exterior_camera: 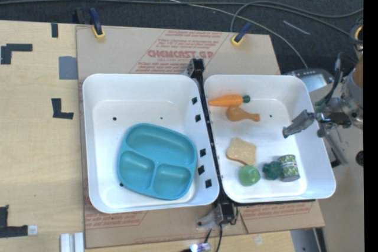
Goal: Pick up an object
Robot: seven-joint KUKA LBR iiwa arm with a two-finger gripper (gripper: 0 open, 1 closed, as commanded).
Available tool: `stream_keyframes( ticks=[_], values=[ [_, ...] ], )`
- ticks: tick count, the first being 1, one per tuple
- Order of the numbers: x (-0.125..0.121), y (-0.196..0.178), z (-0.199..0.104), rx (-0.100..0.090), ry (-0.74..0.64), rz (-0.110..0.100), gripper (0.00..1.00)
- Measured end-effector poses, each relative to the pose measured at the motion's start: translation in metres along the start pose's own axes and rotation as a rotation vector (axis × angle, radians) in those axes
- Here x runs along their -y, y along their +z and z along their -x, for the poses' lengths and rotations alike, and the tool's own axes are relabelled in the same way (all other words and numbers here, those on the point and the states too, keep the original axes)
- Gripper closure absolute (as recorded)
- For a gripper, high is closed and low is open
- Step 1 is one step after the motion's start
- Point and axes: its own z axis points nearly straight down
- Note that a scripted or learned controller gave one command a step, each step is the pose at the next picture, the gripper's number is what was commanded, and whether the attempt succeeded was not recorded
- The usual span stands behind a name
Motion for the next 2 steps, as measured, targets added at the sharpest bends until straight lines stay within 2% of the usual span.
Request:
stream_keyframes(
  ticks=[1,2],
  values=[
    [-0.009,0.058,-0.001,-0.001,0.001,-0.004,0.0],
    [-0.005,0.112,-0.012,-0.002,0.0,-0.005,0.0]
  ],
)
